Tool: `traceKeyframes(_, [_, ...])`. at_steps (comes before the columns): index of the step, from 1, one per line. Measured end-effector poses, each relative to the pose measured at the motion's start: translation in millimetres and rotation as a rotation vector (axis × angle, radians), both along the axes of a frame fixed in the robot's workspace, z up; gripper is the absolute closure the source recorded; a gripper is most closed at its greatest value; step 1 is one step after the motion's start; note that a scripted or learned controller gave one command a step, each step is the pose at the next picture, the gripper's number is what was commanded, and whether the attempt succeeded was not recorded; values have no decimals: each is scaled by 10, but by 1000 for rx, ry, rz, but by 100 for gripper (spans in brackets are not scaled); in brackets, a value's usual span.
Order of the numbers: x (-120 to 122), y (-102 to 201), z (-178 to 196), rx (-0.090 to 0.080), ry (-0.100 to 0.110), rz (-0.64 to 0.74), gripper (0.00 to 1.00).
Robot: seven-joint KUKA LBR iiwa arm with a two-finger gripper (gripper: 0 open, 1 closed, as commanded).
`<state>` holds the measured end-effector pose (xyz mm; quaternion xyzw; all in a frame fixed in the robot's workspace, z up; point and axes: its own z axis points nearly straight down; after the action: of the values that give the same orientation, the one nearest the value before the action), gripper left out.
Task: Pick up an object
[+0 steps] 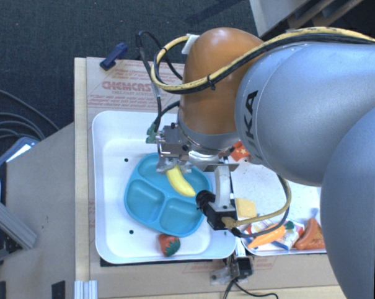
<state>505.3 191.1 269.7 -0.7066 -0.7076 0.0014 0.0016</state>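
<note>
Banana [180, 181] on blue plate [149, 203], top hidden under gripper [173, 159]

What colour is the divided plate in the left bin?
The divided plate is light blue, seen plainly in the camera view, with a yellow banana lying on it.

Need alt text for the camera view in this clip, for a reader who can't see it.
A grey and orange robot arm reaches down over the left white bin, its gripper right above a yellow banana lying on a blue divided plate. A strawberry sits by the bin's near edge, and the neighbouring bin holds more toy food.
</note>
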Motion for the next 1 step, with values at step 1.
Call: traceKeyframes(1, [6, -1126, 183, -1, -1, -2, 100])
